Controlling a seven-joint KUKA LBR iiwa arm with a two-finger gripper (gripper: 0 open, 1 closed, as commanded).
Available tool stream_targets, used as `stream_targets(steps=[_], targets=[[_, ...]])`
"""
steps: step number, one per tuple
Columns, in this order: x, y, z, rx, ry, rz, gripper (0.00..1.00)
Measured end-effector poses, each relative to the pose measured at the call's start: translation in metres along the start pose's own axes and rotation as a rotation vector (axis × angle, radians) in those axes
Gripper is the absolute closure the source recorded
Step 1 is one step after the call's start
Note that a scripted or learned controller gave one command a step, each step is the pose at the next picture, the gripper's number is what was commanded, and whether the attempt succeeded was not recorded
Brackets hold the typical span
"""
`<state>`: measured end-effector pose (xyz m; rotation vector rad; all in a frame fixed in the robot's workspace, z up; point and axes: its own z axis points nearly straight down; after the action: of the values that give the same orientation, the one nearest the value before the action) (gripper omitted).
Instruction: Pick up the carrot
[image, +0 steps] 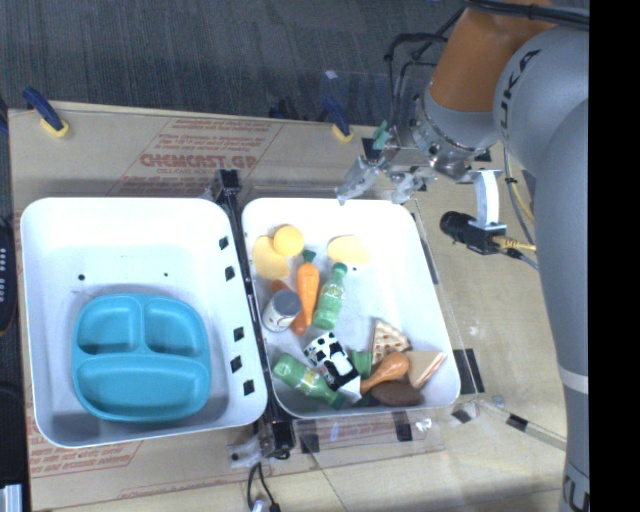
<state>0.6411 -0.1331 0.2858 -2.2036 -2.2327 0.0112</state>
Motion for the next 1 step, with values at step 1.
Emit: stream_targets(steps=[1], targets=[[0.0188,-0.0131,0.1953,0.002,0.002,0.177,0.0]])
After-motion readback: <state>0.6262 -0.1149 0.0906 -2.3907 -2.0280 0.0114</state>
